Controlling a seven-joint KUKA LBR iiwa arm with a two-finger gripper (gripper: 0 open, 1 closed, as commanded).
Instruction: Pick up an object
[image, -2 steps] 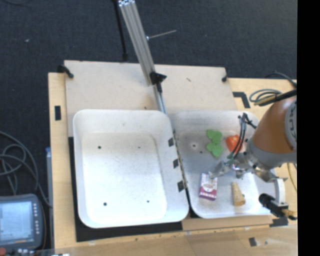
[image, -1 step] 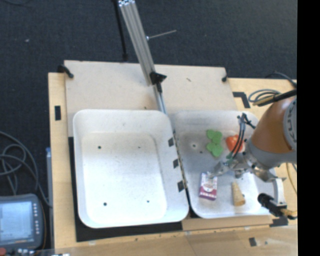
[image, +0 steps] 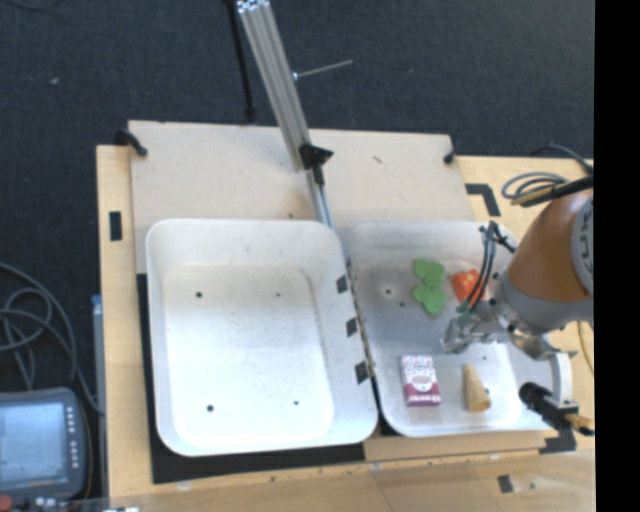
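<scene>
Hand (image: 462, 335): being hovered in right bin (image: 395, 245); grip state cannot be told. Orange piece (image: 465, 285) lying just behind, green piece (image: 430, 285) beside, box (image: 421, 380) near. Descent ideally being centred over one item.

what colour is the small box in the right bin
Red and white, in the camera view: the small box.

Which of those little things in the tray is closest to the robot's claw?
The orange object, just up-left of the gripper. The green piece, red box and tan wedge lie farther off.
</scene>
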